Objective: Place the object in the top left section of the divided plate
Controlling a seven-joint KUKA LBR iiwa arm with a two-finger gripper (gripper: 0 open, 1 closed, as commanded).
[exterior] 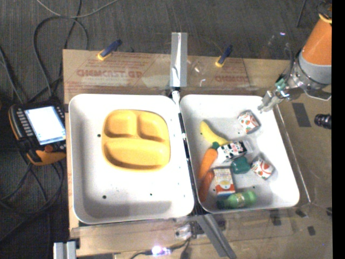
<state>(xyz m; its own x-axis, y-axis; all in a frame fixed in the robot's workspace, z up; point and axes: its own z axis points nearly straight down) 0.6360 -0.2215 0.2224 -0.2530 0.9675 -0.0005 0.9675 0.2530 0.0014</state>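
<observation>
A yellow divided plate (137, 140) lies in the left bin (86, 193); its top left section (120, 124) holds nothing. The right bin (285, 161) holds several toy foods: a yellow banana (211, 133), an orange carrot (206, 163), a white strawberry carton (248, 121), a second one (262, 169), a black-and-white carton (233, 149), a red box (223, 180) and a green item (237, 199). My gripper (268, 102) hovers over the right bin's upper right edge, just right of the upper strawberry carton. Nothing shows between its fingers.
A metal post (178, 63) stands behind the seam between the bins. A handheld pendant (40, 128) with a lit screen lies left of the bench. Blue-and-yellow clamps (109, 49) (224, 55) grip the back board. Cables run over the floor.
</observation>
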